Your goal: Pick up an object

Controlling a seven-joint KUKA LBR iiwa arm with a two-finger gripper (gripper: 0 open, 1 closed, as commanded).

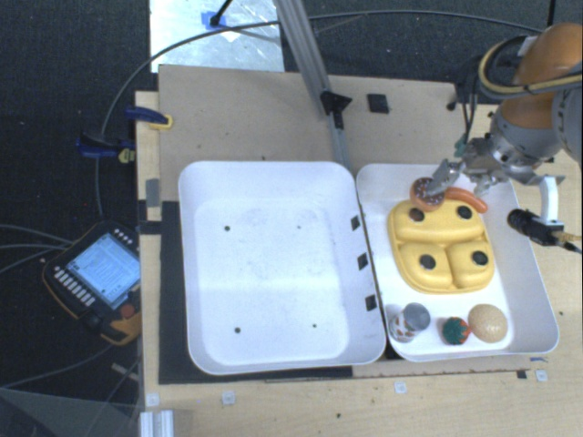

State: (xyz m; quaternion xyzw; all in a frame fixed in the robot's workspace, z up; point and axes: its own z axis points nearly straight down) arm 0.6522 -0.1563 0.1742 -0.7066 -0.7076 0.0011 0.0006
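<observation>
My gripper [458, 180] hangs over the back of the right bin [537, 312], reaching in from the right. Just below and left of it lies a small brown ring-shaped object [424, 192]. An orange piece [466, 199] sits right beside the gripper's tip. Both rest at the far edge of a large yellow moulded object with dark holes [442, 244]. Near the bin's front edge lie a small grey-and-white object [409, 320], a green and red ball [455, 330] and a beige egg-shaped object [487, 321].
The left bin [196, 244] stands beside the right one, joined by black clips [363, 260]. A grey pole [305, 44] slants in from the top. A teach pendant [96, 276] and cables lie left of the bench.
</observation>
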